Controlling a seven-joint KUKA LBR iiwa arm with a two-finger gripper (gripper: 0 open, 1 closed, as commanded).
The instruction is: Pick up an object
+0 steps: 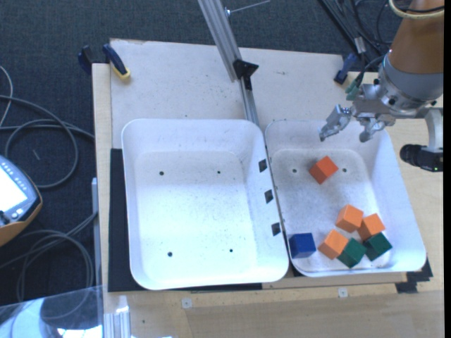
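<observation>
Gripper [350,127] spread open, grasping nothing, poised over the far rim of the right bin [394,182]. Approach step, by the look of it. Nearest target: lone orange cube [324,169], just below the fingers, apart from the cluster of orange, green and blue cubes [350,238] nearer the bin's front. Next: descend, straddle, close.

Right bin [394,189]: bare floor around lone orange cube [324,169]; near corner crowded by cube cluster [352,238].
</observation>
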